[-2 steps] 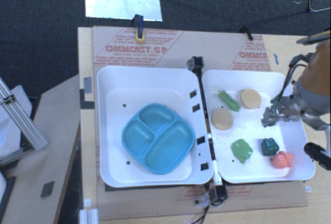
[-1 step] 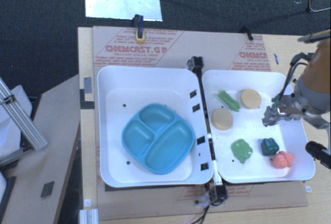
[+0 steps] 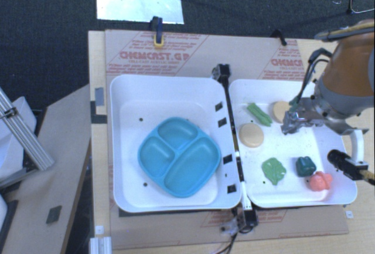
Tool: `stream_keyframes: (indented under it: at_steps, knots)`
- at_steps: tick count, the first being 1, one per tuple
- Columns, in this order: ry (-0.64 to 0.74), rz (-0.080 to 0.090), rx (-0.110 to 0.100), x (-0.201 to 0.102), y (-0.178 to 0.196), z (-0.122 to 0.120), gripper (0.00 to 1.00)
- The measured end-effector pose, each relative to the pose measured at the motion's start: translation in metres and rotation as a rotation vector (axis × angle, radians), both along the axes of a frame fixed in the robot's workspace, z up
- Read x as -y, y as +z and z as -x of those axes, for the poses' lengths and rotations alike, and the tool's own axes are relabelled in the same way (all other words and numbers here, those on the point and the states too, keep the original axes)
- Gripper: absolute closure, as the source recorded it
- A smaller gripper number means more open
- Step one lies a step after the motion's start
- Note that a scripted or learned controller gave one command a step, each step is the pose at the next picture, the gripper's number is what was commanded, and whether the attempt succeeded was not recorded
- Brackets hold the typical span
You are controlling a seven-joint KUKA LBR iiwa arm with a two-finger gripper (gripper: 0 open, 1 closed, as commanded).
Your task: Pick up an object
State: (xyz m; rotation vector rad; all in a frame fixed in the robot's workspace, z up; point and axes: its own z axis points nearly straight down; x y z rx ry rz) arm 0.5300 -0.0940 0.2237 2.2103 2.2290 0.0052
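metal two-finger gripper (image 3: 290,124) hangs over the right white bin (image 3: 340,200) beside a round tan disc (image 3: 280,110), can't tell if its claw is open or closed, too blurry

Qty: 2 white bins, left bin (image 3: 123,129) and right bin (image 3: 293,188). 1 blue divided plate (image 3: 179,156). 2 green pcs: long piece (image 3: 258,114), leafy piece (image 3: 273,170). 2 tan rounds: (image 3: 252,135), (image 3: 280,110). 1 dark teal item (image 3: 305,166). 1 pink item (image 3: 319,182).
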Motion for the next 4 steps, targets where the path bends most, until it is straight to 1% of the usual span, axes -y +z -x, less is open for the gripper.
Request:
stream_keyframes:
  at_steps: [1, 2, 3, 4]
  knots:
    - [0.002, -0.001, -0.001, -0.051, -0.010, -0.023, 1.00]
    - [0.002, -0.001, 0.000, -0.098, -0.002, -0.052, 1.00]
    - [0.001, -0.001, -0.002, -0.144, -0.009, -0.073, 1.00]
    - [0.001, -0.002, 0.001, -0.193, 0.006, -0.094, 1.00]
